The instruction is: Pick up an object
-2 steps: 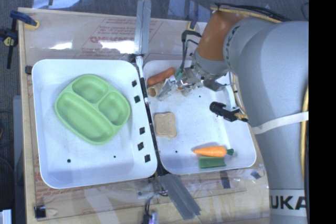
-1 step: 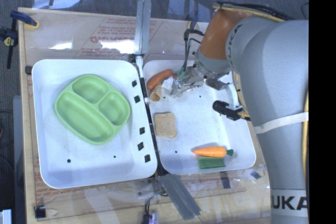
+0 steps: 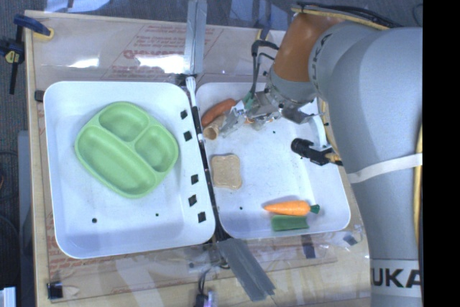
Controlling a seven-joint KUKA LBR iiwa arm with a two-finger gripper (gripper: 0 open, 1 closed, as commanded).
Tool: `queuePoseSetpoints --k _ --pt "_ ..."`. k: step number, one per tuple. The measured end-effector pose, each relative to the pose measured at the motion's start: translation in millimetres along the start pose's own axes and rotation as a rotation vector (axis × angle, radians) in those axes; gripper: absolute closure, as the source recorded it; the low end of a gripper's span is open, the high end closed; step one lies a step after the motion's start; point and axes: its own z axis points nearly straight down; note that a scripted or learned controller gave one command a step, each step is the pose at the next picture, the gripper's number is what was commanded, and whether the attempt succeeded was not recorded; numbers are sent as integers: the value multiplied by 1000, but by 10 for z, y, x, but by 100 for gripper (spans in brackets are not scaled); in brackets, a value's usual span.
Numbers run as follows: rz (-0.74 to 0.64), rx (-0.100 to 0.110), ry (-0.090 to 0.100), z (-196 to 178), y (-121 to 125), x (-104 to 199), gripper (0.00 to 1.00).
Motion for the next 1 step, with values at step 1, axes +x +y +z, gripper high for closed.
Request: queuePoseSetpoints --k 1 --pt "44 -12 -9 46 16 41 0"
